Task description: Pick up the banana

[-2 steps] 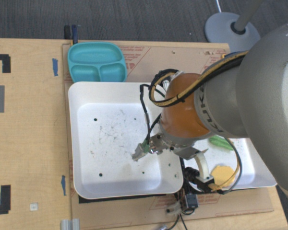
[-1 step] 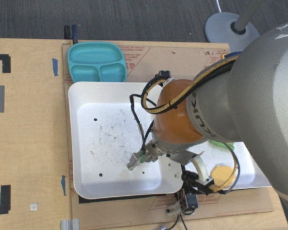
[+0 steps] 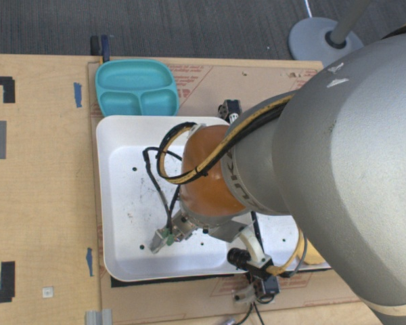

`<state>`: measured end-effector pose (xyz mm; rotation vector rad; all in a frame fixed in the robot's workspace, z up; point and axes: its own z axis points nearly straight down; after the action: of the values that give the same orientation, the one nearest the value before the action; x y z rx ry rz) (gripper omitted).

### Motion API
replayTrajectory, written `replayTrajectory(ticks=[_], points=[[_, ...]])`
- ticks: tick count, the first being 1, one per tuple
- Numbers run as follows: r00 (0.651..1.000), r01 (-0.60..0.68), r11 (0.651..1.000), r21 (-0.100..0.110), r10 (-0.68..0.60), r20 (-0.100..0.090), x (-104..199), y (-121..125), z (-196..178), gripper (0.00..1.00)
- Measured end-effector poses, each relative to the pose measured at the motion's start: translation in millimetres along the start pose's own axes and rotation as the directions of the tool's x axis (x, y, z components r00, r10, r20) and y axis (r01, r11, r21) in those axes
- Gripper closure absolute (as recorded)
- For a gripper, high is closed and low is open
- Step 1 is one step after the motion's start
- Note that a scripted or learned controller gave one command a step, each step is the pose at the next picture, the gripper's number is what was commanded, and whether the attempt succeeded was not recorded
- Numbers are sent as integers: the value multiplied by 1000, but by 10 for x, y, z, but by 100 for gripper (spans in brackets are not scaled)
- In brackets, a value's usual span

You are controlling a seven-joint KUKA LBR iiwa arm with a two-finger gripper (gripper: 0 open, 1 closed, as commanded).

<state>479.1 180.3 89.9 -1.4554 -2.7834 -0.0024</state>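
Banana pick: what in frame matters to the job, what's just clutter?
Job:
- gripper, low over the white bin
- arm, covering much of that bin
- banana: can't make one out

Lying about:
- teal divided tray behind the bin
- blue tape marks on the bench

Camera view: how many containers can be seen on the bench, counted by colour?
White bin: 1
Teal divided tray: 1
Total: 2
The arm covers the right part of the bench, so this counts only what can be seen.
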Motion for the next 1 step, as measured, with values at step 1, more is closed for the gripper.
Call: replayTrajectory(ticks=[1], points=[[979,-204,979,-4,204,1,147,460,36,0]])
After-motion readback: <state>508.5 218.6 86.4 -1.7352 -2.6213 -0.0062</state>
